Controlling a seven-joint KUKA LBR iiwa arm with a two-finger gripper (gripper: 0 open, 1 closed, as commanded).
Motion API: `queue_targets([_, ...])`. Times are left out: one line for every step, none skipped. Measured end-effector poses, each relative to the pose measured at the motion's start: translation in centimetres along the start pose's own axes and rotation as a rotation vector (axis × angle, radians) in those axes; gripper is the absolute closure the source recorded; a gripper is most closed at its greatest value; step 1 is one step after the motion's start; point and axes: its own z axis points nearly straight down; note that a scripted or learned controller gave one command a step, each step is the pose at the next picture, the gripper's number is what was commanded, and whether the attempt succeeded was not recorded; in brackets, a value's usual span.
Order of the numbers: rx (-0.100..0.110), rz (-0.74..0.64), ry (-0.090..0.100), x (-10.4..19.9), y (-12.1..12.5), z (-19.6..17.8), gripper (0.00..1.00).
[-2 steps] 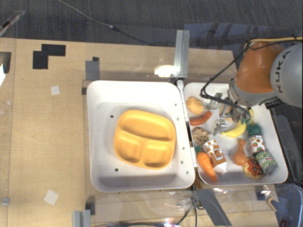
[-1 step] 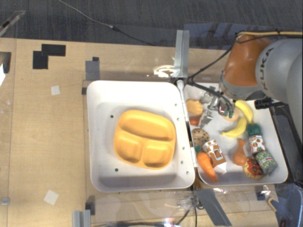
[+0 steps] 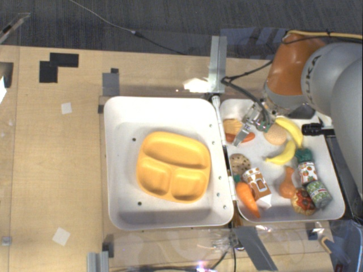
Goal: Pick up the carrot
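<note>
Small tapered orange toy carrot [image 3: 247,199] lies near-left in the right bin, probably light, slick plastic; grab mid-body. Metal two-finger gripper [image 3: 248,130] hovers farther back, can't tell its state.

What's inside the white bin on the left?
The left white bin holds a yellow tray with three compartments, lying flat. Whatever might lie under the tray is covered by it.

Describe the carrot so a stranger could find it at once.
Look in the right-hand white bin, along its near edge by the wall shared with the left bin. The carrot lies there: a plain orange taper, unlike the labelled carton touching it.
</note>
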Motion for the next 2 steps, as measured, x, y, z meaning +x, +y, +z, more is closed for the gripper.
queue_targets([-0.008, -0.006, -0.023, -0.4, 0.3, -1.5, 1.0])
queue_targets([-0.011, 0.249, -0.021, 4.5, 4.6, -9.8, 1.0])
